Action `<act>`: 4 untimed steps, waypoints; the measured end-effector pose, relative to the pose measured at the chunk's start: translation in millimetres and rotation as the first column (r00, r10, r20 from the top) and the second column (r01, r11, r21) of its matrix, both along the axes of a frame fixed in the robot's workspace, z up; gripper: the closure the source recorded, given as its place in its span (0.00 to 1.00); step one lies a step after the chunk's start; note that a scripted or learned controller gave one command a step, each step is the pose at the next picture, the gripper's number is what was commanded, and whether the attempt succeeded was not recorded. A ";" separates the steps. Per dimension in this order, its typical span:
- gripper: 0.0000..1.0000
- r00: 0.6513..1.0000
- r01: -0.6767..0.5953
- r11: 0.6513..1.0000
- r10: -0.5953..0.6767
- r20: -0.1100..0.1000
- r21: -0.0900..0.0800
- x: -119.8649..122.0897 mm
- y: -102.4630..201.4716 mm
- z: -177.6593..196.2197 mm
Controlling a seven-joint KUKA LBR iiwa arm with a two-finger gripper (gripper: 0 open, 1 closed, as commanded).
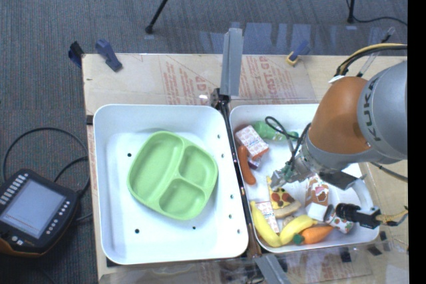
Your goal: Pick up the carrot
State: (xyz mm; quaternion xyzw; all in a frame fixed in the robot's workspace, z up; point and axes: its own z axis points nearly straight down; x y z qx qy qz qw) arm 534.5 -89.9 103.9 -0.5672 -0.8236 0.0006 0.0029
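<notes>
The carrot [315, 234] lies at the near edge of the right bin [301, 111], orange with a small green top, its leafy end just beside the curved end of a yellow banana [295, 228]. A second banana [263, 225] lies further from the carrot, along the bin's near left side. Just beyond the carrot, away from the near edge, stands a small white toy [317, 199] with a red top, and past the carrot's pointed end sits a short can [345, 221] with a patterned label. The gripper [279, 177] hangs over the middle of this bin, well apart from the carrot and above a pizza slice [284, 200]; whether its fingers are spread or closed I cannot tell (the wrist hides them). Still further from the carrot, a sausage [247, 166] lies along the bin's left wall beside a red and white carton [252, 140]. The left bin [113, 130] holds a green divided plate [174, 174].
</notes>
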 end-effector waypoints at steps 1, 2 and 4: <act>1.00 0.937 -0.349 0.937 0.349 0.006 -0.001 11.9 -120.8 -16.6; 1.00 0.937 -0.348 0.937 0.348 0.008 -0.002 51.0 -122.9 37.5; 0.00 0.837 -0.548 0.837 0.548 0.009 -0.004 61.8 -43.8 207.8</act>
